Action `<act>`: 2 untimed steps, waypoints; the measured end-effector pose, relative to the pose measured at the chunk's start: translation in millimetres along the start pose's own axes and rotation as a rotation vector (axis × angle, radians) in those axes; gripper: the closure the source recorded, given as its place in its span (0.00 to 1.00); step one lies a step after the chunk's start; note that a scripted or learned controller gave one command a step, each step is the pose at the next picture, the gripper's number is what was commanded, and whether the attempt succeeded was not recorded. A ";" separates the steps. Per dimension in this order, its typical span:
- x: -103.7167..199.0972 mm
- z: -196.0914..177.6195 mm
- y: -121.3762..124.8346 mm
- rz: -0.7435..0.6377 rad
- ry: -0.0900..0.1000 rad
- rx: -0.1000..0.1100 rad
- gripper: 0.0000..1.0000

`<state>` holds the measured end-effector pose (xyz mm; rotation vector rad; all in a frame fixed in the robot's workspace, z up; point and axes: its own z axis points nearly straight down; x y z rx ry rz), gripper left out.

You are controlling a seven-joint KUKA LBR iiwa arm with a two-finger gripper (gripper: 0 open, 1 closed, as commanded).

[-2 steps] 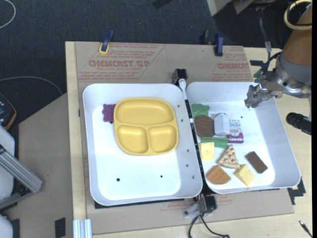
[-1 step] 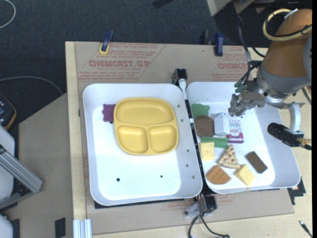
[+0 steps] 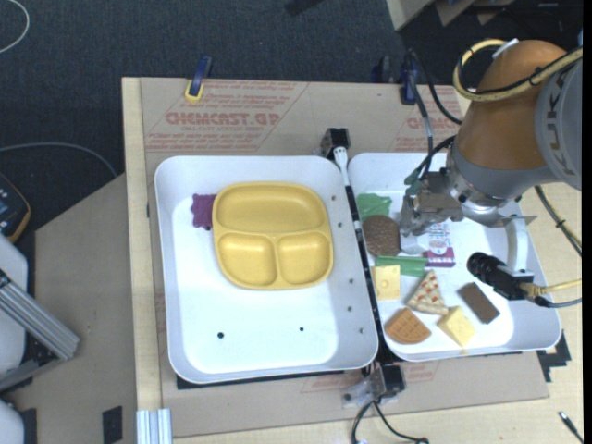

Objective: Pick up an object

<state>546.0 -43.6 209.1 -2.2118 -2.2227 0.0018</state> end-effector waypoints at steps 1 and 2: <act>39.6 -12.5 -31.1 0.001 0.000 -0.001 1.00; 88.6 -24.4 -55.7 -0.001 0.000 -0.001 1.00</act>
